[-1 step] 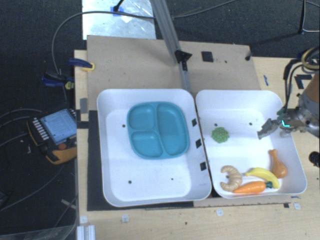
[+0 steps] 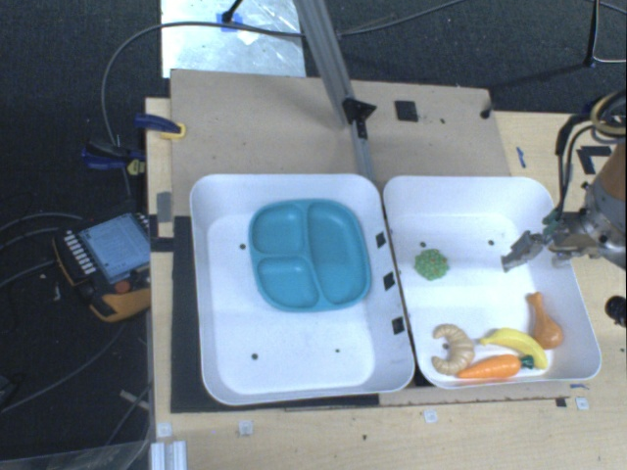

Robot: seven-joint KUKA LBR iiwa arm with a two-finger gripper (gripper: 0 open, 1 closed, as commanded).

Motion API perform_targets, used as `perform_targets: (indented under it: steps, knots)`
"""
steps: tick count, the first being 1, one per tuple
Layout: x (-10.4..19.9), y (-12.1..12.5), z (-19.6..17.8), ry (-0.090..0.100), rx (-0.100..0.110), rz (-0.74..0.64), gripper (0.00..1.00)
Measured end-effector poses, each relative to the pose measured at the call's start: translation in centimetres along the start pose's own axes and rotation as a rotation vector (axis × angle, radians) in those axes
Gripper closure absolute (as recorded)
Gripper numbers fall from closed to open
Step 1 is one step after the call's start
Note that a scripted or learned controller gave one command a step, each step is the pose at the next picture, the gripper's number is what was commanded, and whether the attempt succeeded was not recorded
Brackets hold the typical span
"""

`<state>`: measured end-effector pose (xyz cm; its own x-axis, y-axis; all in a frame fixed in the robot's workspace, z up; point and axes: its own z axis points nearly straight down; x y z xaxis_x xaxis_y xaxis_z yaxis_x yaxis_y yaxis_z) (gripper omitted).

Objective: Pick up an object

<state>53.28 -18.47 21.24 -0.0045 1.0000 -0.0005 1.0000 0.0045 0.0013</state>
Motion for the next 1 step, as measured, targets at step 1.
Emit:
perform_targets:
  steps: [1]
  knots:
    - [-0.04,-0.18,4.12,0.0,0.001,0.003,0.0]
